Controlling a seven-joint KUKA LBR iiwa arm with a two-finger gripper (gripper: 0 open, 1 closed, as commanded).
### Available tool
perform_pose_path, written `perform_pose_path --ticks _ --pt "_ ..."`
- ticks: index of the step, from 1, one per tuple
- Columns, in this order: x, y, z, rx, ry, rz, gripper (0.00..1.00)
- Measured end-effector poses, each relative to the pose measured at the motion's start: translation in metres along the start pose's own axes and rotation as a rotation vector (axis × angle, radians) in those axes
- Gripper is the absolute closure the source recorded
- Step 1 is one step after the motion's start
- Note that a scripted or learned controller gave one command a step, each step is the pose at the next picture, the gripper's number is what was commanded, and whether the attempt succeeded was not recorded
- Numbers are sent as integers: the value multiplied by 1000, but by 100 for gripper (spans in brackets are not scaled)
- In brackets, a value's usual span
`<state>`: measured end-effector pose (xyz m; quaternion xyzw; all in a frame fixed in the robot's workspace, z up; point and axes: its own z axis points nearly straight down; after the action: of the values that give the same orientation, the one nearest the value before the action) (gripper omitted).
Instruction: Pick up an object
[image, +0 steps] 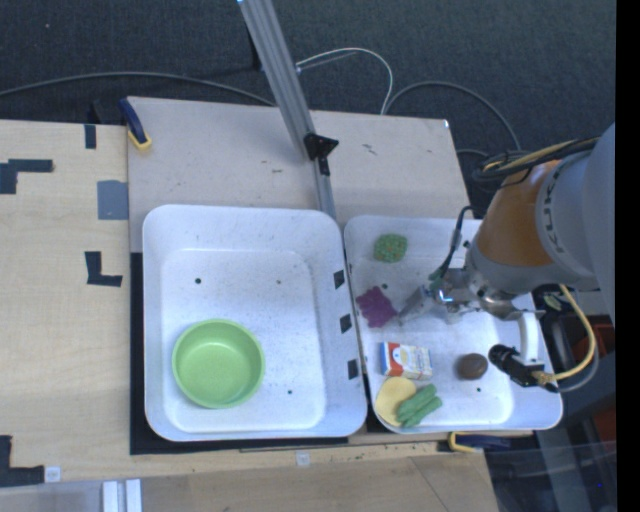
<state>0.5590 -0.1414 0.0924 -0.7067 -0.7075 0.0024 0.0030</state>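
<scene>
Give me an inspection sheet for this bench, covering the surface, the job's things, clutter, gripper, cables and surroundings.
Surface: two white bins side by side, left bin and right bin, on a pale wooden bench.
Job's things: right bin holds a green lump, purple piece, small carton, brown ball, yellow piece and green pods; left bin holds a green bowl.
Clutter: dark tape marks on the bench.
Gripper: gripper low in the right bin beside the purple piece; finger state unclear.
Cables: loose cables behind the bench; yellow cable on the arm.
Surroundings: dark carpet, slanted metal pole.
</scene>
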Motion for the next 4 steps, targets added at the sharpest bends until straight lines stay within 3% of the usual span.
perform_pose_path --ticks 1,3,4 --pt "0 1 -13 -4 0 -1 100" --pt "-2 -4 -124 -11 -2 0 100" --pt "-1 -4 -157 -11 -2 0 100"
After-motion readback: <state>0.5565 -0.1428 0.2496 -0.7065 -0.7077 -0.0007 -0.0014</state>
